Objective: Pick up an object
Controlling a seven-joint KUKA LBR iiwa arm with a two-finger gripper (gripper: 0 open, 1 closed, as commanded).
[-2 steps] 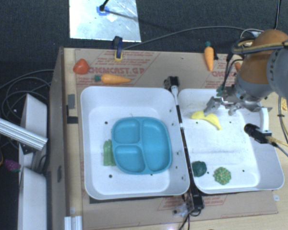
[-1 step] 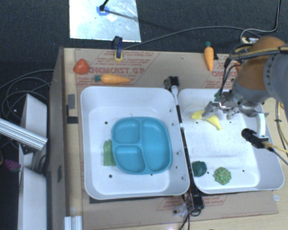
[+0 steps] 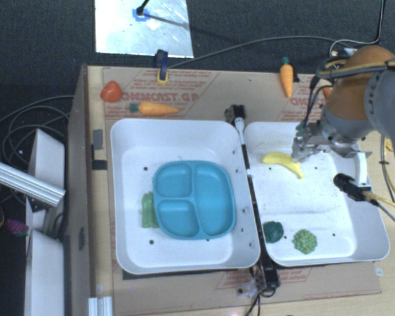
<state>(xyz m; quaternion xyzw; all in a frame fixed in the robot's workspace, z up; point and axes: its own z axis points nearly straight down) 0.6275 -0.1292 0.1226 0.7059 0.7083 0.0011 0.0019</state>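
Bench (image 3: 184,87): cardboard-topped board on dark carpet, with red print along its far strip; two white bins sit on it side by side.
Floor: a shiny foil sheet (image 3: 143,17) lies beyond the bench; black cables trail at the left and top.
Left bin (image 3: 128,143): holds a blue divided plate (image 3: 193,199) near its middle, with a green piece (image 3: 148,210) lying against the plate's left edge.
Right bin (image 3: 368,232): holds a banana (image 3: 284,162) in the far half, and in the near half a dark teal lump (image 3: 273,232) and a light green clump (image 3: 305,241) — the two near each other but apart.
Far strip of bench: a tomato (image 3: 110,91) at the left corner, a carrot (image 3: 157,108) just beside it, a second carrot (image 3: 287,78) standing on the strip further right, and a blue and yellow clamp (image 3: 161,66) on the back edge.
My arm: it reaches in from the right, its orange band (image 3: 355,87) above the wrist.
My pincer (image 3: 301,149): low over the right bin's far half, just above the banana's right end — I cannot tell whether its fingers are spread or pressed together, nor whether they touch the banana.
Task thing: the banana lies flat on the bin floor, curved, its left tip pointing toward the divider between the bins.
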